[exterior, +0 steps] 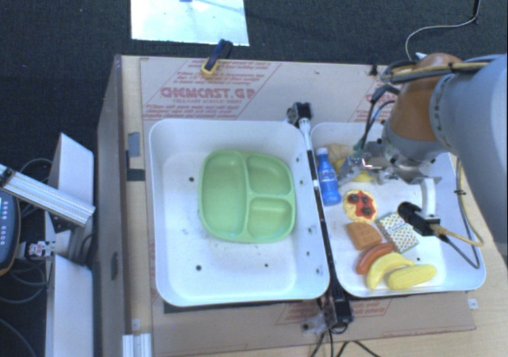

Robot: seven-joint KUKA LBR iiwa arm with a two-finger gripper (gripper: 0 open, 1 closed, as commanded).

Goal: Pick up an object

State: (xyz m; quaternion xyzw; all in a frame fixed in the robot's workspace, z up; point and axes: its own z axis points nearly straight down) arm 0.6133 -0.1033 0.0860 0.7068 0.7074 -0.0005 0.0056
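arm (444,109) over right bin (468,256) | toy food in it | green tray (246,195) in left bin (178,268)

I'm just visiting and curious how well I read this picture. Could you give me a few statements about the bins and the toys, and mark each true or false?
1. The green plate lies in the left bin. True.
2. The blue bottle stands in the middle of the green plate. False: it lies in the right bin, close to the divider between the bins.
3. The toy banana lies near the front of the right bin. True.
4. The arm reaches over the left bin. False: it is above the right bin.
5. The small pizza lies in the right bin. True.
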